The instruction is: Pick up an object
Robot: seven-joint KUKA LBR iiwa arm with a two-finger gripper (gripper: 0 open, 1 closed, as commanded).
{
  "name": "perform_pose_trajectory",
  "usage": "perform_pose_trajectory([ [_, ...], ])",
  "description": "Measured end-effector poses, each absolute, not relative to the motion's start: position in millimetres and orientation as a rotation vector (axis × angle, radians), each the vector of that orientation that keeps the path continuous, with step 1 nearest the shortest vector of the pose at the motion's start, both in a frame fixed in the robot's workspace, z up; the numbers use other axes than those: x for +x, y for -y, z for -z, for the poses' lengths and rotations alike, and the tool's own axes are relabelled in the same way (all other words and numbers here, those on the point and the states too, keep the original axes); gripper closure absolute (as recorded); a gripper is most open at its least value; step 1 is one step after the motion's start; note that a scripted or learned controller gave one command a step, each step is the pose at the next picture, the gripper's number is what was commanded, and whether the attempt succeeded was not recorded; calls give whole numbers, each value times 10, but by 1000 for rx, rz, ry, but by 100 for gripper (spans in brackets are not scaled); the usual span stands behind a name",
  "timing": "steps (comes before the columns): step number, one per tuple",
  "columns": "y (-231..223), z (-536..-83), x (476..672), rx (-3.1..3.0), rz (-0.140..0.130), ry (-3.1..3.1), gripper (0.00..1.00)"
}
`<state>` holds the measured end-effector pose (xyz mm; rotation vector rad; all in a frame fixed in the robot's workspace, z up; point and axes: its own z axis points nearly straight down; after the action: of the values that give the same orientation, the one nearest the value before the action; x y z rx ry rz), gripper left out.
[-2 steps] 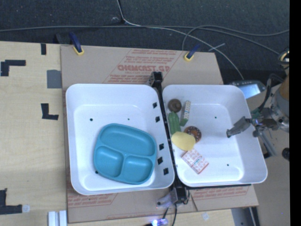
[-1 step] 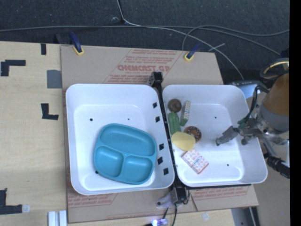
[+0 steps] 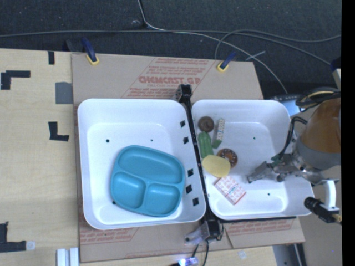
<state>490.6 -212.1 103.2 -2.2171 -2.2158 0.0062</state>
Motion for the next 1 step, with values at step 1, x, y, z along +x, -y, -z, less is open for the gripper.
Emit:
perform_pose_trajectory([
  [1, 2120, -849, 4912, -2222, -2, 2224, 0],
])
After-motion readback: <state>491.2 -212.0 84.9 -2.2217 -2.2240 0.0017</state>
